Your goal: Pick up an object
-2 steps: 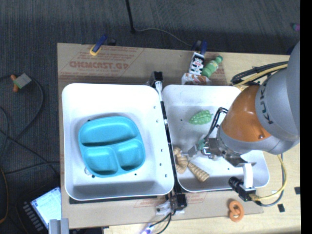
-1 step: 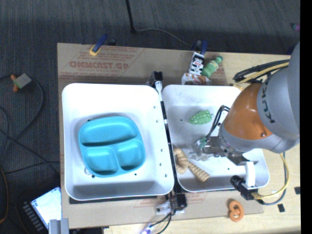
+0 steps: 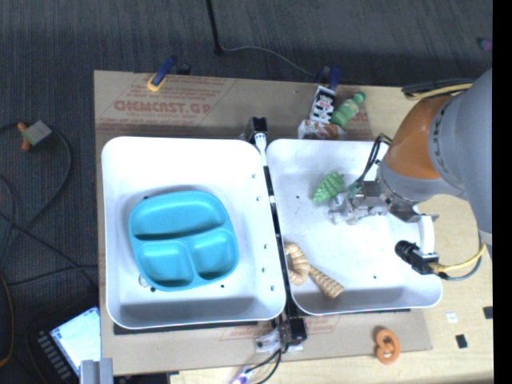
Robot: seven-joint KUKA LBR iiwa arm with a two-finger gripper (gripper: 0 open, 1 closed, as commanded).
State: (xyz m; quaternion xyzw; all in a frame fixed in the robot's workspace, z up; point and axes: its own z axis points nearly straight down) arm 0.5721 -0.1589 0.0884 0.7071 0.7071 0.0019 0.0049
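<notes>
Fingers (image 3: 342, 207) beside green toy (image 3: 329, 187), mid right bin (image 3: 416, 298), well off walls.

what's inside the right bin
In the right bin: a green toy by the claw, and a tan ridged piece near the front-left corner. The arm covers the bin's right part.

Dark grey carpet floor (image 3: 120, 22) around a tan bench (image 3: 232, 94); black cable (image 3: 210, 14) trailing across it.
</notes>
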